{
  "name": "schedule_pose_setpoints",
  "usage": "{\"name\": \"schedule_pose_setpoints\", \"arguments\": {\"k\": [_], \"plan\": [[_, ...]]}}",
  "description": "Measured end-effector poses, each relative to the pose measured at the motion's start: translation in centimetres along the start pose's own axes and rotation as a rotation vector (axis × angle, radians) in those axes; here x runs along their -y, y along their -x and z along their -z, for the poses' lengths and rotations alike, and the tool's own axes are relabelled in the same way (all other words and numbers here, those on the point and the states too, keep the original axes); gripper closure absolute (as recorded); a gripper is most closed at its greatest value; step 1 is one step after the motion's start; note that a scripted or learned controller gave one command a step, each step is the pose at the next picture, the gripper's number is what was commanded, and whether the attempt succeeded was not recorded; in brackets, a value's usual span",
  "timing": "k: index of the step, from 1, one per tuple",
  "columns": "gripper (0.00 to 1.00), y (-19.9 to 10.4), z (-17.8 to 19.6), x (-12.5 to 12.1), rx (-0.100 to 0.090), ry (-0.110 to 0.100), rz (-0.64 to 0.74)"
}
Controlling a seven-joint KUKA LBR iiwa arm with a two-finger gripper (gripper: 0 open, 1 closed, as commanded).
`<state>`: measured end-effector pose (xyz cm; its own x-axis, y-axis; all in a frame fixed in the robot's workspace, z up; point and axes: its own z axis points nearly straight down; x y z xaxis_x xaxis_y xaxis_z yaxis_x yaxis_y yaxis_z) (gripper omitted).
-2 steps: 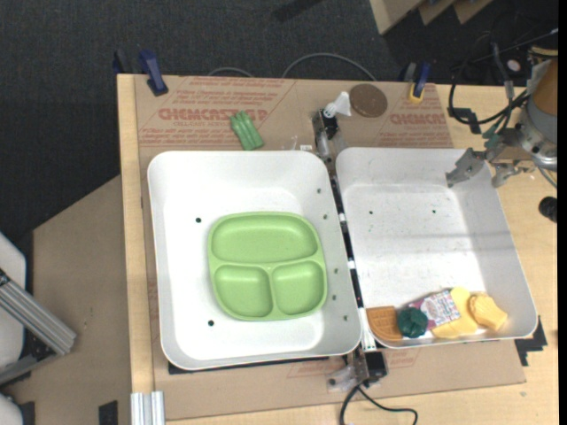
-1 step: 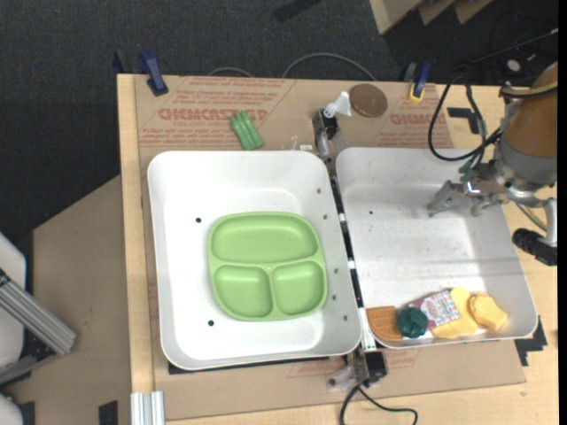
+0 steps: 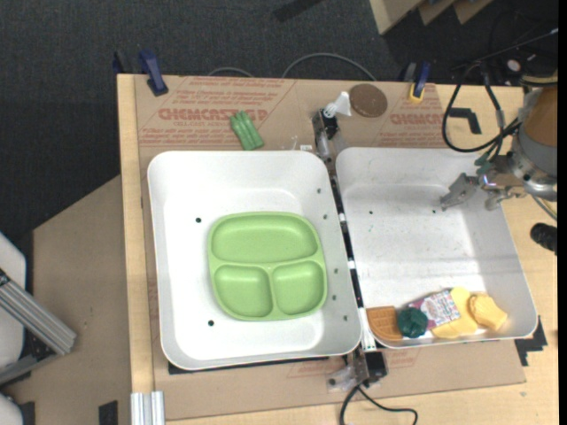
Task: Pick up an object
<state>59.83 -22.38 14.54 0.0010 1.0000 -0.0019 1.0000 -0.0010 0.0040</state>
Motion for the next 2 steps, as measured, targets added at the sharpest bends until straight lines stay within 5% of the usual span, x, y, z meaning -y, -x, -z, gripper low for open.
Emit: {"name": "schedule_pose_setpoints", "arguments": {"k": [1, 2], "plan": [[0.00, -0.6, -5.9, 0.7, -0.004, -0.009, 0.001], [0.00, 0.1, 0.5, 1.3, 0.001, 0.002, 0.000]]}}
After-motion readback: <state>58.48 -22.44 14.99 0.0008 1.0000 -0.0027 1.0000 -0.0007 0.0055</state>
